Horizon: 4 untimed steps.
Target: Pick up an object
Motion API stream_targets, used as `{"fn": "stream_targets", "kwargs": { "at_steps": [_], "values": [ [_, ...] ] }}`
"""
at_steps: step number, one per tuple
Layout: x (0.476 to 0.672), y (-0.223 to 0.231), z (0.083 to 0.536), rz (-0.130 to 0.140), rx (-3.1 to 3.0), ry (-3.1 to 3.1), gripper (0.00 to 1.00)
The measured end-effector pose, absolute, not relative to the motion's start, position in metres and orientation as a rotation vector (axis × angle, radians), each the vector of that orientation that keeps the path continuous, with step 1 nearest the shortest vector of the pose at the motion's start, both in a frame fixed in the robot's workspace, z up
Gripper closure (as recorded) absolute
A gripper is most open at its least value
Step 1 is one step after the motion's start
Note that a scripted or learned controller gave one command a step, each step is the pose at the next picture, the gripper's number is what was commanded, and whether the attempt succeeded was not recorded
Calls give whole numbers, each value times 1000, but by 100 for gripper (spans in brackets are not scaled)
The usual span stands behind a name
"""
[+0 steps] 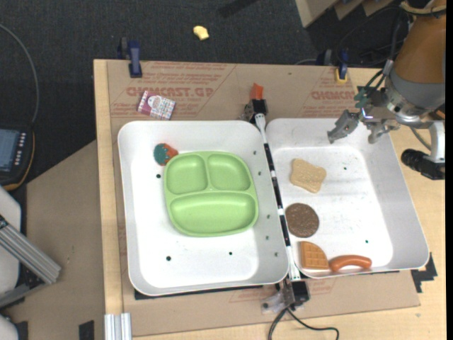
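- At the near edge of the right bin (pixel 396 211), a toy sausage (pixel 350 263) is lying beside a waffle (pixel 313 256), the two just about touching
- Just behind them a round brown cookie (pixel 302 219) is sitting close to the divider between the bins
- Farther back in the same bin, a pale slice of bread (pixel 308 175) is lying flat, well apart from the cookie
- In the left bin (pixel 141 211), a green divided plate (pixel 210 193) is taking up the middle, with a small red and teal toy (pixel 165 153) resting just beside its far left corner
- Over the far right corner of the right bin, the gripper (pixel 361 127) is hanging with its two fingers spread apart and nothing between them, well apart from the bread below it
- Beyond the bins, a small pink packet (pixel 156 105) is lying on the cardboard sheet (pixel 212 83), and a yellow scrap (pixel 202 32) is sitting on the dark floor
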<state>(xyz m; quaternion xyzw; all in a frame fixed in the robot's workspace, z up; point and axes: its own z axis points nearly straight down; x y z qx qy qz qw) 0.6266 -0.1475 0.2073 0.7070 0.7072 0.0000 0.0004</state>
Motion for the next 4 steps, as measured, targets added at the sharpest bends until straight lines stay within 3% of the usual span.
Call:
{"fn": "stream_targets", "kwargs": {
  "at_steps": [1,2,3,4],
  "values": [
    [617,-94,159,-3,2221,2230,0],
    [627,-92,86,-5,2222,2227,0],
    [545,-104,87,4,2226,2214,0],
    [567,-101,87,5,2217,2219,0]
  ]
}}
